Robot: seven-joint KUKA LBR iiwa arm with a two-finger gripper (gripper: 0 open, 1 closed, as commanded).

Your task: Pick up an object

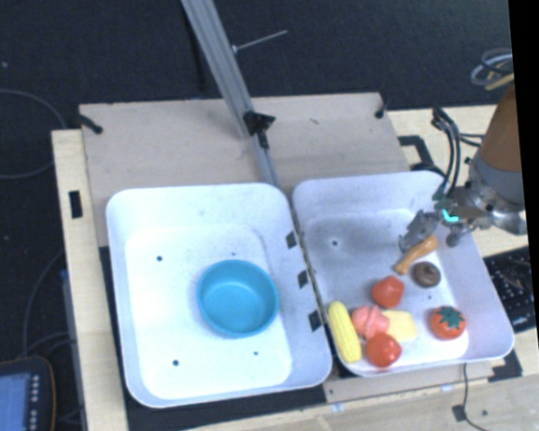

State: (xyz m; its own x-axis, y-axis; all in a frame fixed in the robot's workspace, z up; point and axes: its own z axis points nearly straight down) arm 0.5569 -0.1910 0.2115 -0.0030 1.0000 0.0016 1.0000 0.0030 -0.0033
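Orange and slim, a carrot-like piece (414, 254) sits at the gripper (428, 232) in your right bin (344, 208) — you can't tell whether the jaws are closed on it. Below lie a brown disc (427, 274), tomatoes, corn (343, 331). Your left bin (139, 221) holds a blue bowl (237, 297).
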